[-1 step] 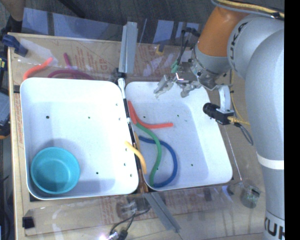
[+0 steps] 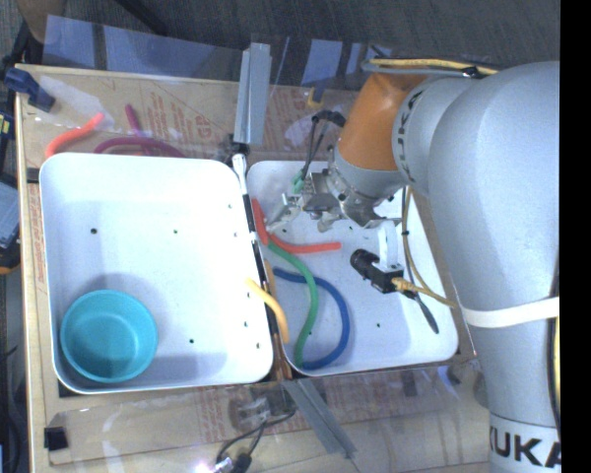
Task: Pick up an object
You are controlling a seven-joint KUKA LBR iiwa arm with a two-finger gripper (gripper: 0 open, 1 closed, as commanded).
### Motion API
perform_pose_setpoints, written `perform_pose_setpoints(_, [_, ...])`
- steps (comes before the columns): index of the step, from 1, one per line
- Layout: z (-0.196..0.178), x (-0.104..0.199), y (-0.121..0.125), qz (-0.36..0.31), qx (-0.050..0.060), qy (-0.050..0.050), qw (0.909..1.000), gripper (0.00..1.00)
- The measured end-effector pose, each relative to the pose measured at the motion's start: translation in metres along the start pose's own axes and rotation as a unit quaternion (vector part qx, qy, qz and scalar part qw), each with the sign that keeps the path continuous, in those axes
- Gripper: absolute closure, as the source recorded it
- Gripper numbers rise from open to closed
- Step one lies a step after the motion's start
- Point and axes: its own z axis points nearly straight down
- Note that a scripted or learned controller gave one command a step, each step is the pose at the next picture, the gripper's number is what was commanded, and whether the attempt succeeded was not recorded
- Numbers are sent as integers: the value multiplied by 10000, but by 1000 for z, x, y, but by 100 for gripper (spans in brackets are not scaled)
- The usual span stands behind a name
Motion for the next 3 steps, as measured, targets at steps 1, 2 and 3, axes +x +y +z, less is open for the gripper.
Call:
perform_pose_setpoints(1, [31,-1,-47,-713,-74,-30,9974,0])
perform_pose_setpoints(2, [22,0,-47,-741,-56,-23,9972,100])
perform_pose_setpoints(3, [-65,39,-21,-1456,-15,2,9893,100])
